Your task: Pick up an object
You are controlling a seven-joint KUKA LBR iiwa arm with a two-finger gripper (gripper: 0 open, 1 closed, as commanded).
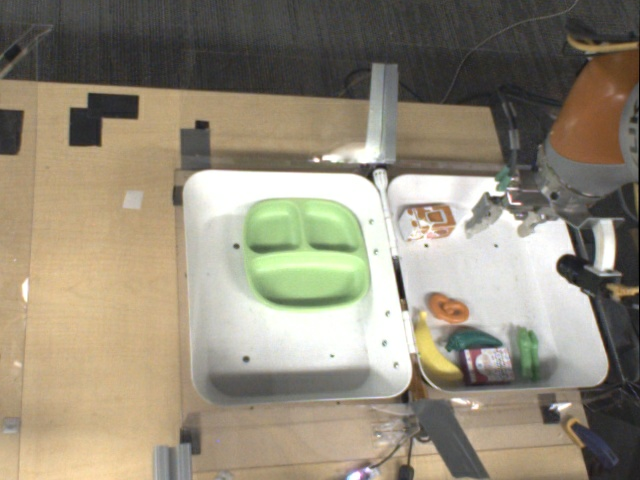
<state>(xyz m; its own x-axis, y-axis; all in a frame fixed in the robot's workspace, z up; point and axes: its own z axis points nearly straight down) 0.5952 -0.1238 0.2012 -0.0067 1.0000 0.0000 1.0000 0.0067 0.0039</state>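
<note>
I start at the near edge of the right bin (585, 373), where the candidate objects lie clustered: a yellow banana (435, 350) against the divider wall, a dark red can (488, 365) on its side just beside it, a dark green item (474, 339) touching the can's top, and a small green container (526, 353) at the can's right end. Slightly farther in, an orange ring-shaped piece (449, 308) rests apart from that cluster. In the left bin (205, 298) I see a green sectioned plate (305, 251) lying flat near the middle.

Farther back in the right bin, a white and orange packet (428, 222) lies near the divider. The gripper (505, 214) hangs above the far part of this bin, right of the packet, with its two fingers spread apart and nothing between them.

My assessment: the pick is not yet done. No object is lifted; target selection, descent, closure and lift all remain. The packet is the nearest candidate.

Hard to make out: the dark green item's identity, the can's label, and whether the fingertips touch the bin floor. The arm is cut off at the frame's right
</note>
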